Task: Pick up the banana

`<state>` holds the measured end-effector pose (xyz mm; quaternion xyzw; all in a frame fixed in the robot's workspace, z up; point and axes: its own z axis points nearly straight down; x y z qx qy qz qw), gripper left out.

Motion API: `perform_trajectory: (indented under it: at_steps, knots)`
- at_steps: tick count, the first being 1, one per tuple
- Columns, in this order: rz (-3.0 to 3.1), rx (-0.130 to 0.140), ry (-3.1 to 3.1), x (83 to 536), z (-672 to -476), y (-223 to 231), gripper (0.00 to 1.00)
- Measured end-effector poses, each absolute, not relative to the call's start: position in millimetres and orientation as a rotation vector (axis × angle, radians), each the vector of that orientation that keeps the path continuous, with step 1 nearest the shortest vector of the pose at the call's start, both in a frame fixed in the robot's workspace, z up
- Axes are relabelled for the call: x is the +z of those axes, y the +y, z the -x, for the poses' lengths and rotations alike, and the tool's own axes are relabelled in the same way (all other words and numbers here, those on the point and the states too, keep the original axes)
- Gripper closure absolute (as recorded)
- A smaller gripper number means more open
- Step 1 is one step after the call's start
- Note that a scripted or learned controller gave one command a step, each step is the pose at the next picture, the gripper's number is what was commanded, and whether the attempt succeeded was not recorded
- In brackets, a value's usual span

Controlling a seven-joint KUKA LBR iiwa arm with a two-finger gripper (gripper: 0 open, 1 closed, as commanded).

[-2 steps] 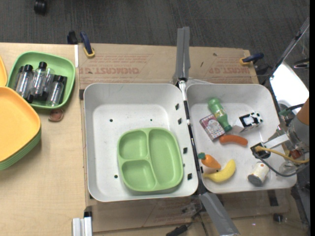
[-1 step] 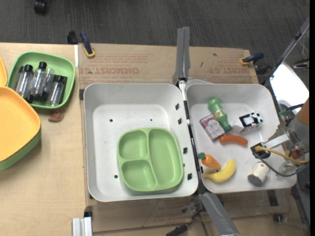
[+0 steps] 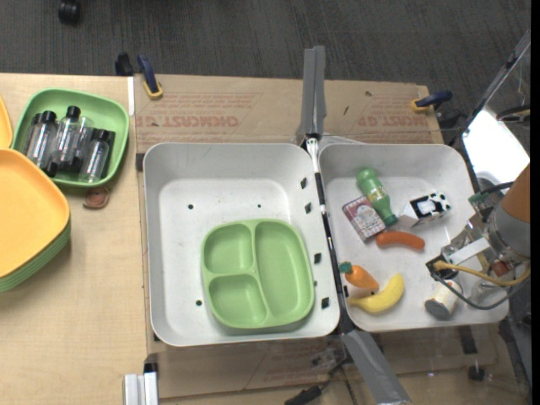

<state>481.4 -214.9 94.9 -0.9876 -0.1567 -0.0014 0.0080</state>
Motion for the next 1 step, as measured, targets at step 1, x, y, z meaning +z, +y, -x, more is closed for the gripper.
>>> perform_trajectory:
  at_steps: [1]
  knots:
    - [3.093,0.004,-0.493,100.9,-479.8,-216.3,1.0]
